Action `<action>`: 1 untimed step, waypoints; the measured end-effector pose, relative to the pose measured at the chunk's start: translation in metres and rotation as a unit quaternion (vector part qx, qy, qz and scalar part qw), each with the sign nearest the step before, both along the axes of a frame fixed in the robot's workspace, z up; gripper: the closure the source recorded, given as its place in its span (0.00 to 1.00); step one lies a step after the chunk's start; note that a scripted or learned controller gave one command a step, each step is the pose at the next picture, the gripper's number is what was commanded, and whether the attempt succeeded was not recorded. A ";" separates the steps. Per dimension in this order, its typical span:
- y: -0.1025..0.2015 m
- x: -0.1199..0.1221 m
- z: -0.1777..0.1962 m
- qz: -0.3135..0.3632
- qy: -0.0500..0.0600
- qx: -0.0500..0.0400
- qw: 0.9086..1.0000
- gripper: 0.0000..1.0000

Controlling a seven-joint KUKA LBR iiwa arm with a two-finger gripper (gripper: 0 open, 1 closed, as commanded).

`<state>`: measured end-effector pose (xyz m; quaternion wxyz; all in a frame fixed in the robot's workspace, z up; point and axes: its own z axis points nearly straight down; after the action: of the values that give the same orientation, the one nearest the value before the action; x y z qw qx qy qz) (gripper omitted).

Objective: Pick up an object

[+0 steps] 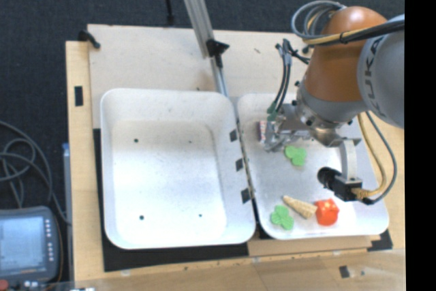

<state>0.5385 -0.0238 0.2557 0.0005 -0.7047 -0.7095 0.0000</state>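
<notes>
Gripper (272,136): I see it low in the right white plastic bin (378,218); I cannot tell its state.
Tan cone (298,206): lying flat, long axis running left-right, tip pointing up-left, beside red block (328,212).

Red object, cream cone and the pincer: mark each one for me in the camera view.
red object (328,212): camera view, middle of its top face.
cream cone (299,206): camera view, mid-length of its body.
pincer (274,139): camera view, at its tips, over the right bin (354,225).
</notes>
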 end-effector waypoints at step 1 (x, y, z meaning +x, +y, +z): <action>0.052 0.009 0.003 0.000 -0.001 0.000 1.000 1.00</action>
<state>0.5472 0.0278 0.2588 0.0000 -0.7044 -0.7098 -0.0010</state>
